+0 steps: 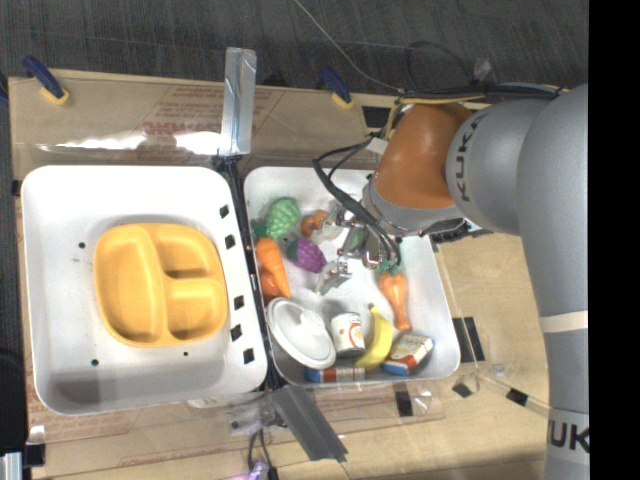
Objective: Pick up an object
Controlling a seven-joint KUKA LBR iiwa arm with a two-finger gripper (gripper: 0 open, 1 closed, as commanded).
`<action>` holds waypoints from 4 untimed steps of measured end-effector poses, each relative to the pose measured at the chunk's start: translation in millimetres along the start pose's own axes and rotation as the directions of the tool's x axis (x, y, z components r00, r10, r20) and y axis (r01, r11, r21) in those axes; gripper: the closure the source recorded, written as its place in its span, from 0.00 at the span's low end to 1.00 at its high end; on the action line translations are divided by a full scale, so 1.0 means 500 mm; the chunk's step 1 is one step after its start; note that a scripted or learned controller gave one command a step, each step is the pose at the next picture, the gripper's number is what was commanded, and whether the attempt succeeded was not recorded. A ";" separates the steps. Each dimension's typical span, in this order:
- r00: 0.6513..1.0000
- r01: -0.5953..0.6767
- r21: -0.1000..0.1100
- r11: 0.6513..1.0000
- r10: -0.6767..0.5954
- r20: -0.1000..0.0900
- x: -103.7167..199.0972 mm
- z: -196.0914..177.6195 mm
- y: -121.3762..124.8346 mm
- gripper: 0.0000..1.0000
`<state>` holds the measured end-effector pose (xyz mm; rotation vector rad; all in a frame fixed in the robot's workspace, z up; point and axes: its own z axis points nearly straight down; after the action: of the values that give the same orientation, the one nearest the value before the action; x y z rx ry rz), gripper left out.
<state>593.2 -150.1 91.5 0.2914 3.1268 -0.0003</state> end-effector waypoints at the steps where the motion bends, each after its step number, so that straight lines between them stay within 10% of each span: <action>1: 1.000 0.001 0.000 1.000 -0.001 0.000 0.000 -0.001 0.001 0.00; 2: 0.985 0.173 0.001 0.985 -0.173 0.004 -0.045 -0.005 -0.084 0.00; 3: 0.970 0.243 0.000 0.970 -0.243 0.001 -0.073 -0.006 0.005 0.00; 4: 0.969 0.247 0.001 0.969 -0.247 0.006 -0.076 -0.029 0.008 1.00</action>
<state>631.2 -153.3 106.0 -0.0998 3.1327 -0.0015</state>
